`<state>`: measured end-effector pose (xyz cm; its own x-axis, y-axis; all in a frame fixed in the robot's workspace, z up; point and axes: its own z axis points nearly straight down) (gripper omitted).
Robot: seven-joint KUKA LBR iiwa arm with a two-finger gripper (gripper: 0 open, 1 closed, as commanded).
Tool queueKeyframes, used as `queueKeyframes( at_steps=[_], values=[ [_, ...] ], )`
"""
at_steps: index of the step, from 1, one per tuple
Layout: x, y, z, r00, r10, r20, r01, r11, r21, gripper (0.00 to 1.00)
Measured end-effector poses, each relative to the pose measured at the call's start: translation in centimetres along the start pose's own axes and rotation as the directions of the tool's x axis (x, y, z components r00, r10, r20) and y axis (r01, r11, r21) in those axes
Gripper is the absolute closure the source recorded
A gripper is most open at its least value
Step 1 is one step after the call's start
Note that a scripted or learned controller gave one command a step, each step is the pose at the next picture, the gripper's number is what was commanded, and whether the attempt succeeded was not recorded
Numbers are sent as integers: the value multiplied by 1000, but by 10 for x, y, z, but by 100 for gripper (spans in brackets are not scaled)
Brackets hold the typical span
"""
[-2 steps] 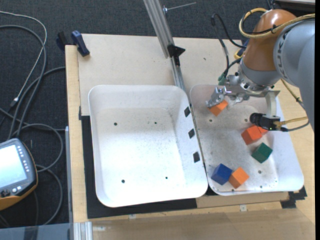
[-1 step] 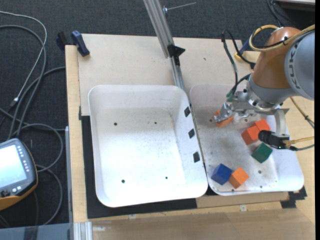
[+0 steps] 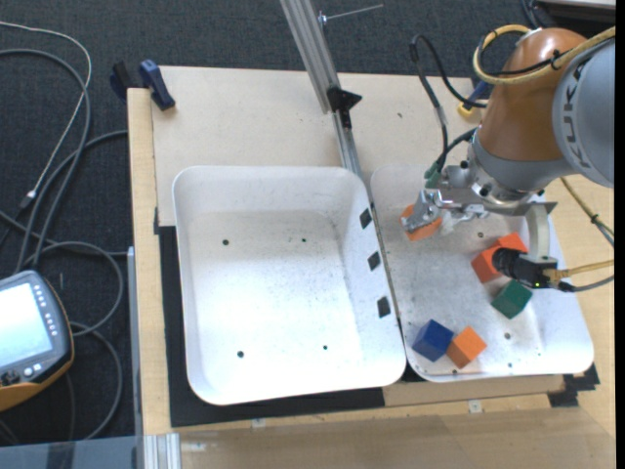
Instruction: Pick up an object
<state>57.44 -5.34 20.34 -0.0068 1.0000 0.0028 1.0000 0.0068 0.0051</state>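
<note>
My gripper (image 3: 426, 219) hangs over the upper left part of the right bin (image 3: 420, 291). A small orange block (image 3: 421, 230) sits between its fingertips, and the fingers are shut on it. Several other blocks lie in this bin: a red-orange block (image 3: 487, 264) and a green block (image 3: 511, 300) to the right of the gripper, and a blue block (image 3: 433, 340) with another orange block (image 3: 469, 346) near the front rim. The grey arm with its orange band (image 3: 527, 76) comes in from the upper right.
The left bin (image 3: 264, 281) lies beside the right one; black clips (image 3: 375, 260) mark the shared rim. A slanted metal post (image 3: 312, 57) rises behind the bins. Cables (image 3: 576, 277) run by the right bin's edge. A blue clamp (image 3: 156, 83) sits at the bench's back left.
</note>
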Motion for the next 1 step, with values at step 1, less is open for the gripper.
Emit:
queueKeyframes(
  at_steps=[1],
  values=[
    [71, -12, 4, 1000, -2, -2, 2, 1000, 10, 100]
  ],
)
